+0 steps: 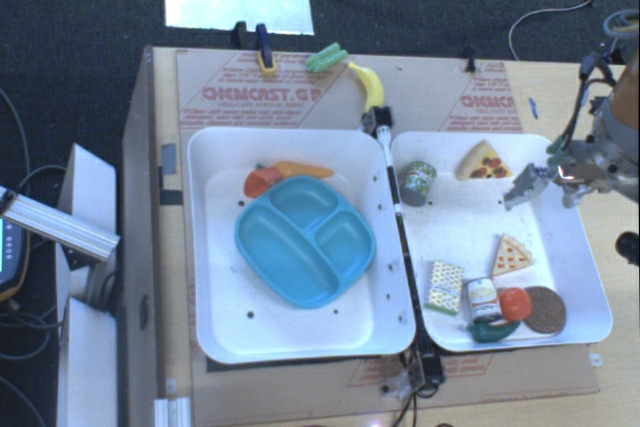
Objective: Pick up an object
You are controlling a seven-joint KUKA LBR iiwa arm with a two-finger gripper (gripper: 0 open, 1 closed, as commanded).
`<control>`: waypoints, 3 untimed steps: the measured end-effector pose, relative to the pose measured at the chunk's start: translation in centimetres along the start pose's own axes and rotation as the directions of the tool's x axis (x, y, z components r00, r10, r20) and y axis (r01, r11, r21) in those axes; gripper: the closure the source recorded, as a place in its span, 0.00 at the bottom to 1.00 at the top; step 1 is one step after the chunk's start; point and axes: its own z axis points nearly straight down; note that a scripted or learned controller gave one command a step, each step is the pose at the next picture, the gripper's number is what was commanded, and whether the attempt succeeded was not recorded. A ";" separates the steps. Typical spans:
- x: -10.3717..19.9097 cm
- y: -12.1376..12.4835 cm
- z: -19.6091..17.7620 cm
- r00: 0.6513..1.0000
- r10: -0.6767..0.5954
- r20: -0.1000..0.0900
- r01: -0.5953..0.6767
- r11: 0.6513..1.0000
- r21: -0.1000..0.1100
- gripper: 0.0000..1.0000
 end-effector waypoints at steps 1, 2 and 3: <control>-2.9 -0.2 10.8 1.000 0.002 0.000 -0.002 1.000 0.002 0.00; -2.4 6.8 19.0 1.000 0.000 0.000 0.000 1.000 0.001 0.00; -3.8 12.7 19.2 1.000 -0.002 0.000 0.002 1.000 -0.002 0.00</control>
